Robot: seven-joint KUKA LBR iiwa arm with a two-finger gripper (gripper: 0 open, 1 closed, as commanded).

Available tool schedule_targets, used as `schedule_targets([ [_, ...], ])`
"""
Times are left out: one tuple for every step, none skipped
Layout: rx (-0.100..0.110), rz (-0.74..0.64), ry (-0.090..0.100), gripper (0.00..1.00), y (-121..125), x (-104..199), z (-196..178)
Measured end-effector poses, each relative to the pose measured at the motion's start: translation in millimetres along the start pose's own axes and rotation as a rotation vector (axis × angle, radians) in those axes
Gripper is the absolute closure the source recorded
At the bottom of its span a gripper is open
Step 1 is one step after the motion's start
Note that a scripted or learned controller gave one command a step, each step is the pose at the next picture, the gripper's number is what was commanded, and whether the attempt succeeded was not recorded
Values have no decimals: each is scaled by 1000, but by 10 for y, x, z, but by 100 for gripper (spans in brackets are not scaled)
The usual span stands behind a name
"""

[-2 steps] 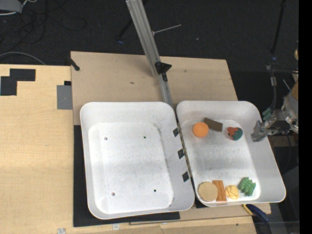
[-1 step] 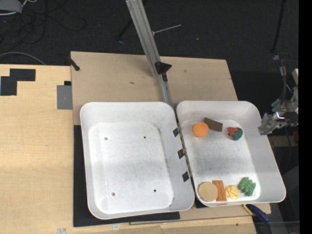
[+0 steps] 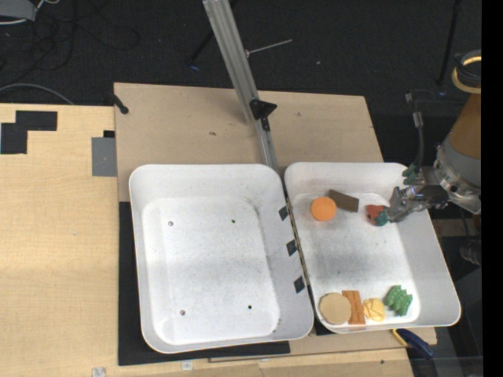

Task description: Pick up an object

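Camera view — the gripper [image 3: 391,210] sits low at the right bin's [image 3: 440,273] far right edge, arm coming in from the right. A small red object [image 3: 375,210] lies right at its tips, touching or nearly so, a greenish bit beside it. Whether the fingers are apart or clamped on it I cannot tell — too small and blurred. The red object looks like the target, just bin-inward of the tips. Further inward: a brown block [image 3: 343,201] and an orange ball [image 3: 323,209]. Along the near edge — a tan disc [image 3: 335,308], an orange wafer [image 3: 354,306], a yellow piece [image 3: 374,310], a green toy [image 3: 398,299].
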State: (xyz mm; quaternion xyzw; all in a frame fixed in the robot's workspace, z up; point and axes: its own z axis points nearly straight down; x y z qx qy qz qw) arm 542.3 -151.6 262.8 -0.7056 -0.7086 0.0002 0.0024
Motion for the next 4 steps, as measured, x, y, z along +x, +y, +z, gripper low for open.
schedule_targets([
  [0,0,0,100,-117,553,-8],
  [2,0,0,100,-227,1061,3],
  [2,1,-1,100,-244,1476,86],
  [3,-1,-1,100,-354,2066,192],
])
